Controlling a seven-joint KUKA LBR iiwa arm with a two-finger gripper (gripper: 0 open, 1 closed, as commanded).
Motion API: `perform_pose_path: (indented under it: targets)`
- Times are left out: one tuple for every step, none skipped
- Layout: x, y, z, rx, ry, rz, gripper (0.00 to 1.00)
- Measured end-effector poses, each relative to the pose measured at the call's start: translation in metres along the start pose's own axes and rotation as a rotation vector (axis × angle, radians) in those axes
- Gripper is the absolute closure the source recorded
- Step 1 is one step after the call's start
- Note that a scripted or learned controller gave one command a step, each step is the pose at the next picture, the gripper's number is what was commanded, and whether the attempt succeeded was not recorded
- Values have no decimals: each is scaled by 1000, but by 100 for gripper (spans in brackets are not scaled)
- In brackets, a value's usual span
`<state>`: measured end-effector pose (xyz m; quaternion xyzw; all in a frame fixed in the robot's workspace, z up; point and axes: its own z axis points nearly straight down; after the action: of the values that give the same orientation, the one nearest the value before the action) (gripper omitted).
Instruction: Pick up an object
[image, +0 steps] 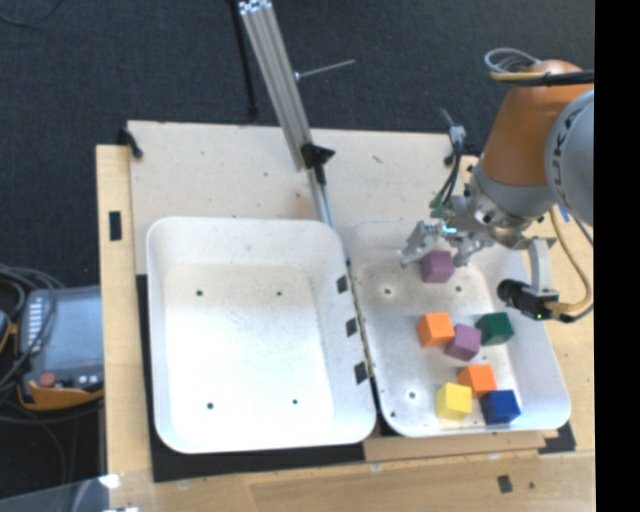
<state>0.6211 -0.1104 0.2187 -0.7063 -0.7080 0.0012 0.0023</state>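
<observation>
My gripper hangs over the back of the right bin, its fingers spread apart and open. A purple block lies just below and between the fingertips, and I cannot see the fingers pressing on it. Further forward in the same bin lie an orange block, a second purple block, a green block, a smaller orange block, a yellow block and a blue block.
The left bin stands beside the right one, their rims touching. A slanted metal pole rises from the bench behind the bins. A black cable plug hangs by the arm's wrist.
</observation>
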Motion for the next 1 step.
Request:
perform_pose_path:
  targets:
    - [0, 1, -3, -5, 0, 0, 0]
